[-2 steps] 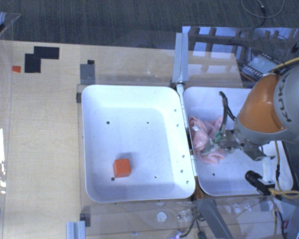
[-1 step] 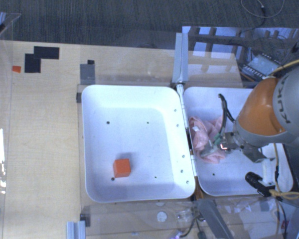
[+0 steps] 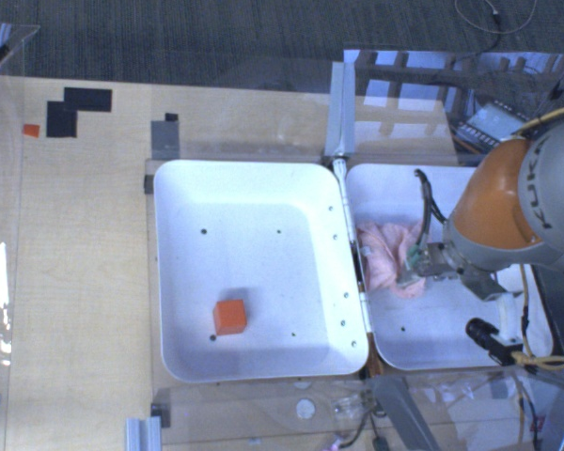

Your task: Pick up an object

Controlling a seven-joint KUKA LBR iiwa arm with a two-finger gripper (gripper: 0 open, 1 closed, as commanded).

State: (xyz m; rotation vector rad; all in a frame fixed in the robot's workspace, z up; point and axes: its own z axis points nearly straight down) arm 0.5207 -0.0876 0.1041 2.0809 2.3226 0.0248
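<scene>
Two white bins sit side by side on the pale wooden bench (image 3: 75, 280): the left bin (image 3: 254, 195) holds an orange block (image 3: 230, 317), the right bin (image 3: 395, 346) a crumpled pink cloth (image 3: 387, 256) touched by the gripper (image 3: 415, 263). Beyond lies dark grey carpet (image 3: 216, 17).

Smooth white plastic bins (image 3: 263, 186) on a pale wood-look tabletop (image 3: 75, 252); soft crumpled pink cloth (image 3: 390, 256); matt orange block (image 3: 230, 317).

I log my gripper (image 3: 415, 269) down against a crumpled pink cloth (image 3: 387, 256) in the right white bin (image 3: 432, 350); small orange cube (image 3: 230, 317) far left, other bin (image 3: 263, 195).
</scene>
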